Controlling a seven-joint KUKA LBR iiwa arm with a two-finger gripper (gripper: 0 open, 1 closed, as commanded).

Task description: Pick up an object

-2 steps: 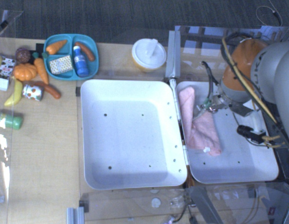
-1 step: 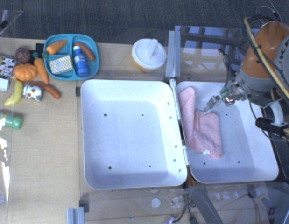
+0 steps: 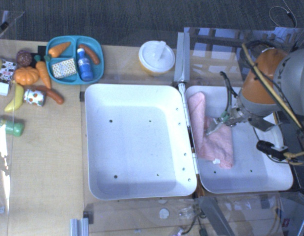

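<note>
The claw (image 3: 214,125) reaches in from the right and sits low over the right-hand shallow white bin (image 3: 255,176), its tips against the right edge of a crumpled pink cloth (image 3: 210,132). I cannot tell how the claw is set. The cloth lies lengthwise along that bin's left wall, from near the top corner to past the middle. The grey arm with its orange band (image 3: 262,77) hangs above the bin's right half. The left-hand shallow white bin (image 3: 137,141) stands just beside it. On the wooden desk (image 3: 39,161), a blue sectioned plate of toy food (image 3: 74,60) sits near the far edge, and a yellow cup with a white lid (image 3: 156,57) stands to its right.
</note>
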